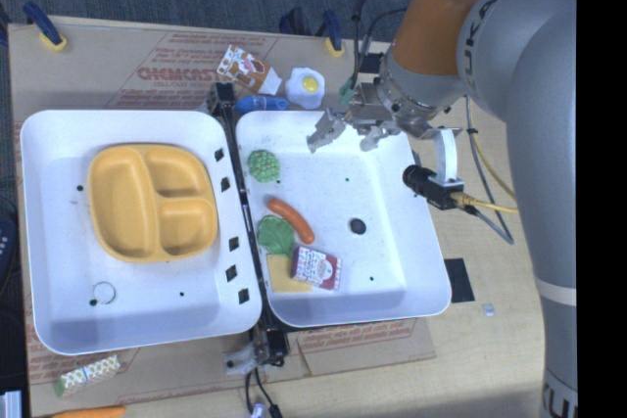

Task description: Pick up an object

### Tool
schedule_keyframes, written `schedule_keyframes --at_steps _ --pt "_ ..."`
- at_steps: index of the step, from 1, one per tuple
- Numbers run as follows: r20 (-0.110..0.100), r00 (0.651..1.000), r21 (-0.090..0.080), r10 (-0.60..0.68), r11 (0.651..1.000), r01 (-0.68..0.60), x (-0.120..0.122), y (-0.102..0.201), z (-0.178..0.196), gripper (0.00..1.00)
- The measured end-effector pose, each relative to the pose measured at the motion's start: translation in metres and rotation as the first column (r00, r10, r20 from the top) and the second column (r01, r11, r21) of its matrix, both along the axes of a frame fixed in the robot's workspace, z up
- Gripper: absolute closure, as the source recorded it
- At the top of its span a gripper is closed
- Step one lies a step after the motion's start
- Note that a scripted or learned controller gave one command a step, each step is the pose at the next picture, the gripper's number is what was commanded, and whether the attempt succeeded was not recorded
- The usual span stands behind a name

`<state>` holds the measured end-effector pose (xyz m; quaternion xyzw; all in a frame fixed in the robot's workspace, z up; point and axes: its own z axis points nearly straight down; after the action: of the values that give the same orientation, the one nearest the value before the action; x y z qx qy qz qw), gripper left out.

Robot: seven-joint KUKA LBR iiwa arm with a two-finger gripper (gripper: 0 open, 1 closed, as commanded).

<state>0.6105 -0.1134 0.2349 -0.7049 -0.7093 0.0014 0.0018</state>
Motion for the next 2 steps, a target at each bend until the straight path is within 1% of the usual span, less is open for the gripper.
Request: schedule_keyframes --at_steps 1,2 --pt "0.0 0.99 0.0 0.143 0.99 -0.143 -0.036 0.018 -0.144 0.0" --pt "0.001 0.984 0.001 0.178 0.984 -0.178 -0.083 0.013 -0.143 0.0"
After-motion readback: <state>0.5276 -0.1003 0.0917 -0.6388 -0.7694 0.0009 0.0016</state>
